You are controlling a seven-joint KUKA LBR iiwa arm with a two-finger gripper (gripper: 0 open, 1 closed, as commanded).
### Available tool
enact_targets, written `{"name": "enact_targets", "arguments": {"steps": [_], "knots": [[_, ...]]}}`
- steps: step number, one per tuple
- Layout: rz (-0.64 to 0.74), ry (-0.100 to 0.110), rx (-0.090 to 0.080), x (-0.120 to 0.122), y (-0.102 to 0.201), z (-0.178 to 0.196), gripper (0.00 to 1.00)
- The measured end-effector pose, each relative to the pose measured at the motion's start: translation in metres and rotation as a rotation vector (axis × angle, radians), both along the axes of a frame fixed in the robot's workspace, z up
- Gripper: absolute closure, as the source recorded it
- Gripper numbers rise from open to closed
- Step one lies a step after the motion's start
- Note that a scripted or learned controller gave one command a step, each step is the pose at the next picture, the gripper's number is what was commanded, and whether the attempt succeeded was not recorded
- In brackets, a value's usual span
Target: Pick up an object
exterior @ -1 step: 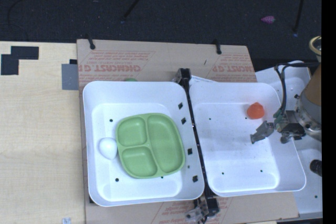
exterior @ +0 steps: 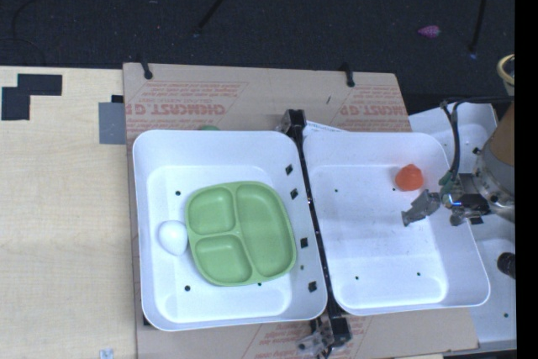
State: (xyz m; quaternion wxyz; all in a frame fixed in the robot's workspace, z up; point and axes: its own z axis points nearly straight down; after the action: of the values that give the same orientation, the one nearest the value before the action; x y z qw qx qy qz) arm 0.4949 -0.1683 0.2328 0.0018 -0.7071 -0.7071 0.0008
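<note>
The gripper [exterior: 430, 208] hangs low over the right bin [exterior: 370, 282], just below and to the right of the orange ball [exterior: 409, 177] near that bin's far right corner. One grey finger points left; whether the fingers are spread or closed, I cannot tell, and nothing is seen between them. The ball lies free on the bin floor. In the left bin [exterior: 160, 155] sit a green divided plate [exterior: 240, 232] and, touching its left edge, a white ball [exterior: 173, 237]. The risk, as I judge it: a round ball rolls from a glancing finger toward the bin wall, leaving the grasp shut on air.
</note>
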Motion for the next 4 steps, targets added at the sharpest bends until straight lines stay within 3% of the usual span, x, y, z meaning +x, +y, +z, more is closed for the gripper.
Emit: {"name": "enact_targets", "arguments": {"steps": [3, 4], "knots": [[-0.001, 0.004, 0.002, 0.003, 0.006, -0.142, 0.0], [-0.005, 0.002, 0.001, 0.003, 0.005, -0.129, 1.0]]}}
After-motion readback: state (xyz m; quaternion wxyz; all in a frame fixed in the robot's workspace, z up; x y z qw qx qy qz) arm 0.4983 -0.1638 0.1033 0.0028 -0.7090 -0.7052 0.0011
